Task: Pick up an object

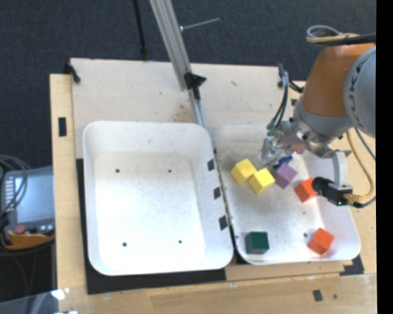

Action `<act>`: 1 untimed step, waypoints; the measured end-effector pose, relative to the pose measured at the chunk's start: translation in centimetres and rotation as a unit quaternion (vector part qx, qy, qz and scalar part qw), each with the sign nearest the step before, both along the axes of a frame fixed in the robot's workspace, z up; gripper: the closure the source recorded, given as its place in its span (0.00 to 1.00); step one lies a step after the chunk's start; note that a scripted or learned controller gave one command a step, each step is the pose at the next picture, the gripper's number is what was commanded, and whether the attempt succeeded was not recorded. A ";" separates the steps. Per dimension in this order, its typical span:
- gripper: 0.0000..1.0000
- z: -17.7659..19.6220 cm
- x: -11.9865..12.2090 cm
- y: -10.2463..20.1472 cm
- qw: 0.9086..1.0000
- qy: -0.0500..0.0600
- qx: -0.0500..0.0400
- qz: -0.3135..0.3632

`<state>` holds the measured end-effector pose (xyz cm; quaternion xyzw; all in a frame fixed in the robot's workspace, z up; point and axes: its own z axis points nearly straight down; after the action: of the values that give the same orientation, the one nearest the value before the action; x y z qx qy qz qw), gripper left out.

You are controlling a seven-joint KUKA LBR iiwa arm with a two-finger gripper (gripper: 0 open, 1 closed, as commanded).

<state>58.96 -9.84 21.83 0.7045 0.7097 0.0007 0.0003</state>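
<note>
We see the gripper (276, 150) low over the right bin (344, 244) near its far edge, just above the purple block (285, 174) — whether it grips anything we cannot tell. Two yellow blocks (252, 175) sit touching beside the purple one. An orange block (305, 190) lies toward the right edge — another orange block (320, 240) and a green block (256, 242) near the front edge.
</note>
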 end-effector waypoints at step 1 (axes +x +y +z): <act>1.00 -0.5 0.9 5.1 1.000 0.000 0.000 0.000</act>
<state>59.82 -4.76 21.32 0.7045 0.7097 0.0006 -0.0002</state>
